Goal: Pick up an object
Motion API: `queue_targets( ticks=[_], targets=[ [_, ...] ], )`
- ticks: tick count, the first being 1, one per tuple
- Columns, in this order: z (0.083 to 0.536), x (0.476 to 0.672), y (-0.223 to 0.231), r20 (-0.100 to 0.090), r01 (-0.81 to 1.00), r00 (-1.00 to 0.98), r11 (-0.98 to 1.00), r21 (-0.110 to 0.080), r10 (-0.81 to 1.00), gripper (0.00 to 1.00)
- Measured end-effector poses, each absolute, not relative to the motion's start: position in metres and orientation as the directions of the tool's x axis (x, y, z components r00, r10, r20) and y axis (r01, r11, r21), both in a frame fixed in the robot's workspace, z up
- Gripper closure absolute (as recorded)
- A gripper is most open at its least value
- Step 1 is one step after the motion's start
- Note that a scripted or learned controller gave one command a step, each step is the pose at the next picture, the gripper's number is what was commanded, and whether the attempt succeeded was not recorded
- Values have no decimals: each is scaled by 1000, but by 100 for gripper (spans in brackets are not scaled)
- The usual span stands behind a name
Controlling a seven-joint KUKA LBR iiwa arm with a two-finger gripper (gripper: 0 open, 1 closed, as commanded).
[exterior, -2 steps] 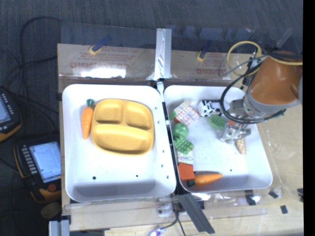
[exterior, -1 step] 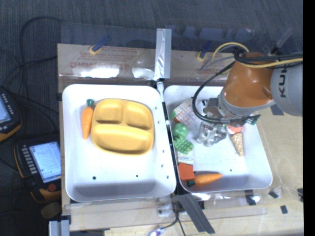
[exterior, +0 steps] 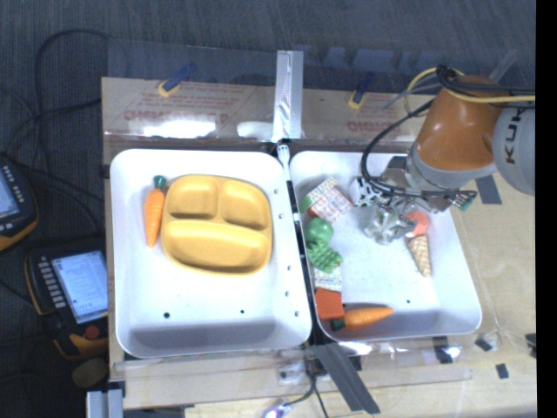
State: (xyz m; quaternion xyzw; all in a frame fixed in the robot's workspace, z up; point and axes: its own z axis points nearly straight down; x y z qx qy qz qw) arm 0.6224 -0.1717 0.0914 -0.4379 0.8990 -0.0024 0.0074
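**Robot arm reaches into crowded right bin**

Nearest the camera, a toy carrot (exterior: 367,317) lies along the front edge of the right bin (exterior: 452,307), beside an orange-red block (exterior: 327,304) in its front-left corner; up the left wall sit a green toy vegetable (exterior: 319,244) and, at the back, a printed carton (exterior: 327,200) whose lettering is too small to read; an ice-cream cone toy (exterior: 420,252) rests toward the right wall, with a small red piece (exterior: 420,224) just behind it; the gripper (exterior: 385,220) hangs low over the bin's back half, close beside cone and red piece, and whether its fingers stand apart or together cannot be told; nothing is seen held between them; the arm's orange band (exterior: 457,133) covers the back-right corner. Left bin (exterior: 130,312): a yellow divided tray (exterior: 218,223) at centre, a second carrot (exterior: 154,214) just beside it by the left wall. Cables (exterior: 61,85) and handheld screens (exterior: 74,281) lie off the bench's left edge.
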Motion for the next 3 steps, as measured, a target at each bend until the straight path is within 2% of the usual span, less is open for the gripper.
queue_targets(
  ticks=[1,2,3],
  targets=[
    [97,615,-217,-10,-919,-394,394,-2,-919,100],
    [92,555,-132,1,-996,-85,85,-14,-996,100],
    [133,509,-100,-2,-983,-182,182,1,-983,100]
  ],
)
